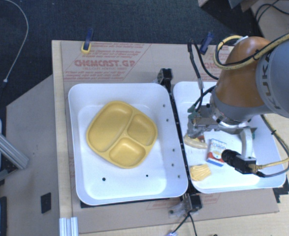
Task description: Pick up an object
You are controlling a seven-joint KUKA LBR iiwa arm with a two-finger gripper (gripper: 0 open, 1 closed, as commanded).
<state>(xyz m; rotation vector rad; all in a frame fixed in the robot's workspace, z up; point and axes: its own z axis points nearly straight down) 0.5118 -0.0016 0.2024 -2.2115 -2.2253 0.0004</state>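
the pincer is lowered into the right bin; whether anything is held cannot be told. just beneath it lies a pale bread-like piece, judged light, soft and crushable, best taken gently across its narrow middle.

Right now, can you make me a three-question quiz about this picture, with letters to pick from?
1. Where is the yellow plate?
A. left bin
B. right bin
C. on the floor

2. How many sections does the plate have?
A. one
B. three
C. six

3. How does the plate sit?
A. flat, hollow side up
B. standing on its edge
C. upside down

Answers: 1 A, it lies in the left bin. 2 B, ridges split it into three hollows. 3 A, its hollows face up.
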